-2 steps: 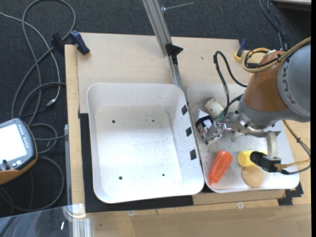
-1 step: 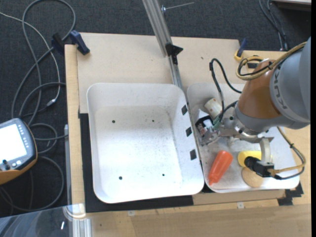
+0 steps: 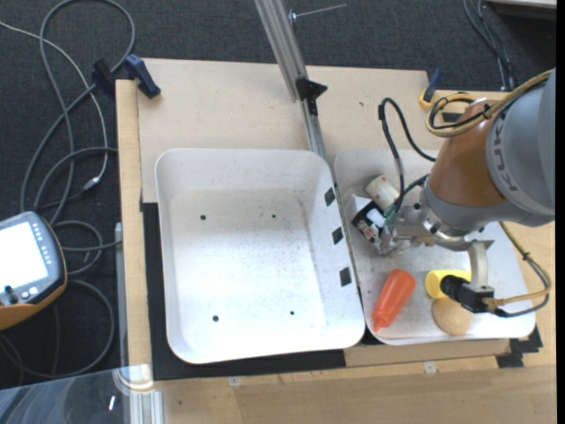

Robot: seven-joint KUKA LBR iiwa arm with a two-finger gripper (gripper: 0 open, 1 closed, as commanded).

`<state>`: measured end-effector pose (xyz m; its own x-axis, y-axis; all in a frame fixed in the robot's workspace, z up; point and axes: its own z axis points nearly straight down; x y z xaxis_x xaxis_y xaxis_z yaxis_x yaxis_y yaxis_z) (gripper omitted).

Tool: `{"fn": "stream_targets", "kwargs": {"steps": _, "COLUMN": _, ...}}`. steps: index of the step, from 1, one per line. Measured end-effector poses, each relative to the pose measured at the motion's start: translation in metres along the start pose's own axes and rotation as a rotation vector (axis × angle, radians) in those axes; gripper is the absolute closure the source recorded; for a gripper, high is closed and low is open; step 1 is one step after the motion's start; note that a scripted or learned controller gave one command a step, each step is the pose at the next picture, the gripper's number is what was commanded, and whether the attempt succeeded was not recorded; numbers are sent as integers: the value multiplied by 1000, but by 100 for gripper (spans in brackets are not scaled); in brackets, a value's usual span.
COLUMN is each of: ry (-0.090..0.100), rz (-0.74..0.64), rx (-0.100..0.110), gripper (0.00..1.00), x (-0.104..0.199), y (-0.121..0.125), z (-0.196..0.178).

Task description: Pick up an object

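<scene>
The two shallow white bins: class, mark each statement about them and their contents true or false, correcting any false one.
1. The orange carrot-shaped object lies in the right white bin. True.
2. The tan rounded object lies in the left white bin. False: it lies in the right bin, near its front edge.
3. The gripper hangs over the right bin. True.
4. The yellow object sits left of the carrot-shaped one. False: it sits to its right.
</scene>
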<state>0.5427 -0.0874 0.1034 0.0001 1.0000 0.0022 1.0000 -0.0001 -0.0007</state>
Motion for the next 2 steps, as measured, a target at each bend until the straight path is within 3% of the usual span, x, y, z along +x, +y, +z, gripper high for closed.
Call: {"fn": "stream_targets", "kwargs": {"steps": 2, "ry": -3, "rz": -2, "rx": -8, "gripper": 100, "x": -1, "y": 11, "z": -115}}
